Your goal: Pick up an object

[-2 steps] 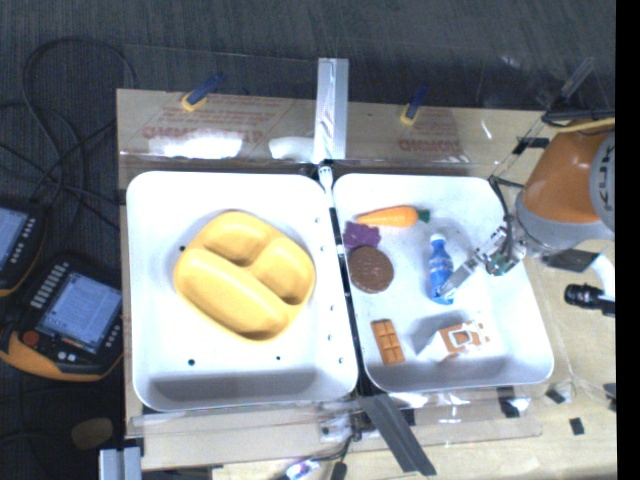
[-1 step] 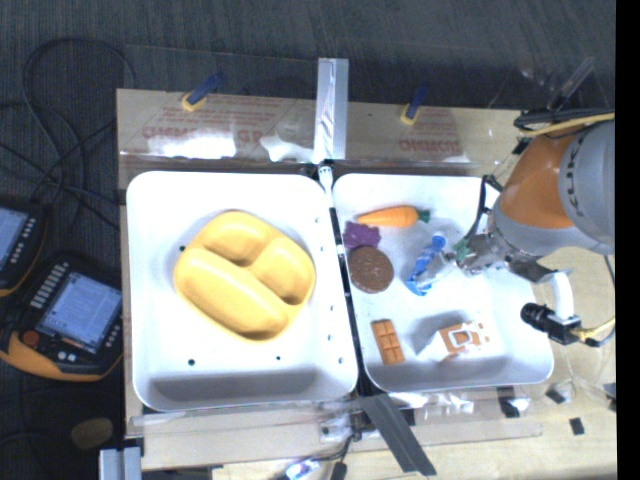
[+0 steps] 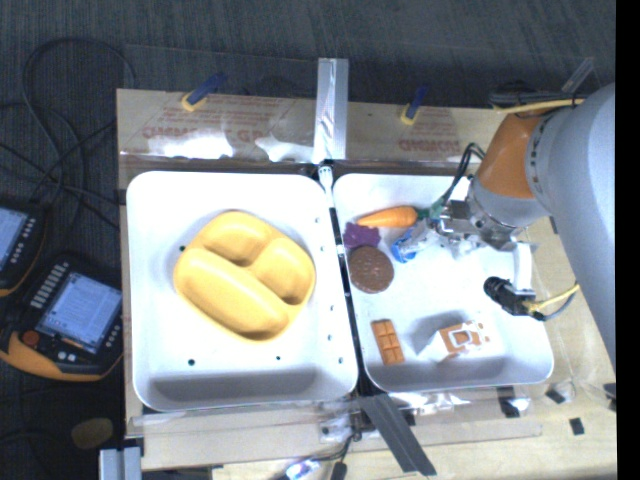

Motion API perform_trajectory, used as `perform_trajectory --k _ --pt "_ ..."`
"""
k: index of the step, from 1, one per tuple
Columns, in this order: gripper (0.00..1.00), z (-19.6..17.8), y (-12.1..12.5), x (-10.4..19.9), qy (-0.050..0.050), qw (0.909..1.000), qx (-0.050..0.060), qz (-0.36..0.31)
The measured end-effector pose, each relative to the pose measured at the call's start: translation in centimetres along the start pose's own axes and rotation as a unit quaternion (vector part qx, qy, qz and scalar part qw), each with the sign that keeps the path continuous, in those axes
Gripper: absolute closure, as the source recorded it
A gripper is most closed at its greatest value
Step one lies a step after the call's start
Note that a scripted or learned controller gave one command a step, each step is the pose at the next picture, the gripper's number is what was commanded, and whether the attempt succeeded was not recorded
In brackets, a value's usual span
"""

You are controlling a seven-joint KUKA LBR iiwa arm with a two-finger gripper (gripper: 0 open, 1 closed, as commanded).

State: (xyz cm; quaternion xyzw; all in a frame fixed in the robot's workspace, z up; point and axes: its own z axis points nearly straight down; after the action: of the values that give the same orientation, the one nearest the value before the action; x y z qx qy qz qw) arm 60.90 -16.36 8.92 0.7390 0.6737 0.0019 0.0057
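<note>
Carrot tip hidden behind gripper and blue object.

Two bins sit side by side on the surface. The left bin holds a bread loaf. In the right bin, a carrot lies at the back, a round disc just before it, a wafer and a small carton along the front

A robotics lab.
Left of the jaws: a teach pendant and loose cables on dark carpet beside the counter.
</note>
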Motion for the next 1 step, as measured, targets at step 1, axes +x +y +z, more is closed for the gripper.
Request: perform_trajectory --k 1 --pt "0.00 0.39 4.53 1.92 -0.005 0.9952 0.035 0.092"
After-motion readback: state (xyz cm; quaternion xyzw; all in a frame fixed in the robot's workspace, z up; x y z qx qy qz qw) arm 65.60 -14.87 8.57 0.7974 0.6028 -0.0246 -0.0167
